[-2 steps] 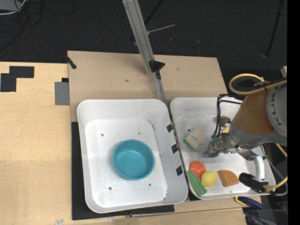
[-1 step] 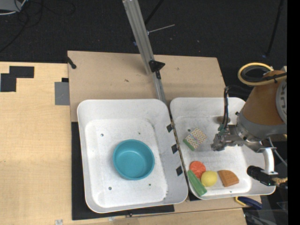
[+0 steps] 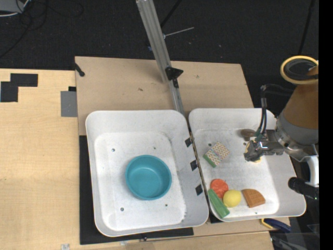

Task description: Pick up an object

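Observation:
The right bin (image 3: 234, 117) holds a small patterned packet with a green edge (image 3: 216, 153) near its middle. Along the bin's front lie a red tomato-like ball (image 3: 219, 186), a yellow ball (image 3: 232, 198), a green pod (image 3: 218, 203) and a brown bread-like piece (image 3: 253, 197). My gripper (image 3: 254, 152) hangs over the right part of this bin, right of the packet and above the bread piece. A small yellowish bit shows at its tip; what it is stays unclear.
The left bin (image 3: 104, 124) holds a teal bowl (image 3: 148, 177). A slanted metal rail (image 3: 156, 35) rises from the divider between the bins toward the back. Black clips (image 3: 191, 155) sit along the divider. Tan board lies behind and to the left.

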{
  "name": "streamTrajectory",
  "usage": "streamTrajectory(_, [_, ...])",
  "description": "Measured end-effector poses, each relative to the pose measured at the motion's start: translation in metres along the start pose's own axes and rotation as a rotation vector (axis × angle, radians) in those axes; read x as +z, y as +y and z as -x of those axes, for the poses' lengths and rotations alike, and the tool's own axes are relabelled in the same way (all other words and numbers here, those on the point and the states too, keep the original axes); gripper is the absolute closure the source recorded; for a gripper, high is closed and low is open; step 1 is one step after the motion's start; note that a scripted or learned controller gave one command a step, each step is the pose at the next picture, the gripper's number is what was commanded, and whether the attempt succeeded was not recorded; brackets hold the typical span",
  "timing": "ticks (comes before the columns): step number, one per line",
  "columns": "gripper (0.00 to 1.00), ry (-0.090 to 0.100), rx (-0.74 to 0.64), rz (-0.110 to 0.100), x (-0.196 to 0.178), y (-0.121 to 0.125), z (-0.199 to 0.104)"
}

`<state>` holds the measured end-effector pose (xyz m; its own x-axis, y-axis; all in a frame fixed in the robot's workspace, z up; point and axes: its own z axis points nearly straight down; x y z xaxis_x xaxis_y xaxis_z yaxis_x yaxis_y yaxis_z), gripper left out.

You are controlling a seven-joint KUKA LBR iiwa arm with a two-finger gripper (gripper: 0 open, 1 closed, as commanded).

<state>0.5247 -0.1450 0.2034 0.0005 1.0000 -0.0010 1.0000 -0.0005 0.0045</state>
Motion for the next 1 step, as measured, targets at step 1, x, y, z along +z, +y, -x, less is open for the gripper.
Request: streamTrajectory(1, [1.00,0.000,0.000,0.000,-0.0521,0.0010,0.0004])
